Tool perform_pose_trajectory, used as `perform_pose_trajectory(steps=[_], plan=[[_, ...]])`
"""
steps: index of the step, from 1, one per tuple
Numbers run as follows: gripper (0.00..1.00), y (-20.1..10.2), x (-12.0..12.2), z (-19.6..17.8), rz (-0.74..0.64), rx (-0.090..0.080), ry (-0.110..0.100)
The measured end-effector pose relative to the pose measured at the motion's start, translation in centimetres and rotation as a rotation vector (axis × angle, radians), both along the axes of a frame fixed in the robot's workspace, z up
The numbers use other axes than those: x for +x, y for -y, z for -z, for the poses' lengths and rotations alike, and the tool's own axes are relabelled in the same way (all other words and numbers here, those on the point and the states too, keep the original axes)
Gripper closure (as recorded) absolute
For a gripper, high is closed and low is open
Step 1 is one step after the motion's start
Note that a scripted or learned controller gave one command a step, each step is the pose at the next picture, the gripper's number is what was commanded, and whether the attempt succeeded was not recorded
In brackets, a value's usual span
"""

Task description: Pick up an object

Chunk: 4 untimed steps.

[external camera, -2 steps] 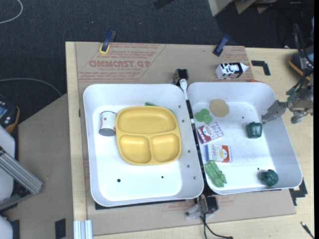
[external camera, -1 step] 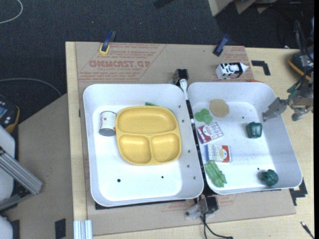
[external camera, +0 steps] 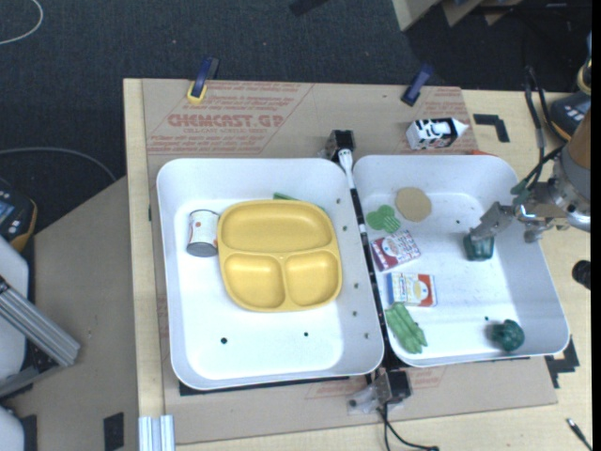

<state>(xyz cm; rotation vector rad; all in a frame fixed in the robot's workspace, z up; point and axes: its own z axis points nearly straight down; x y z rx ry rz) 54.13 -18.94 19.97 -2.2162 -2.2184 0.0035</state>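
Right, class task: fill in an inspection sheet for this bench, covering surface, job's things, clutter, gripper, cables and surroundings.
Surface: brown bench bearing left bin and right bin.
Job's things: yellow divided tray and small can in left bin; tan disc, two packets, green items in right bin.
Clutter: black-and-white carton on the bench behind the right bin.
Gripper: gripper low in right bin.
Cables: cable at front edge.
Surroundings: dark carpet.

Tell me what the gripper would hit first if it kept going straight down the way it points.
Probably the bare floor of the right bin. The gripper points down near the bin's middle, clear of the tan disc and dark green toy. Depth is uncertain from this slant.
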Motion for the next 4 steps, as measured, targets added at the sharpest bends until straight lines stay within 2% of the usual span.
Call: perform_pose_trajectory(steps=[2,3,4], plan=[[0.0,0.1,0.8,8.8,0.001,-0.001,0.001],[0.0,0.0,0.8,11.7,0.001,0.0,0.001],[1.0,0.0,0.9,10.4,0.002,-0.003,0.006]])
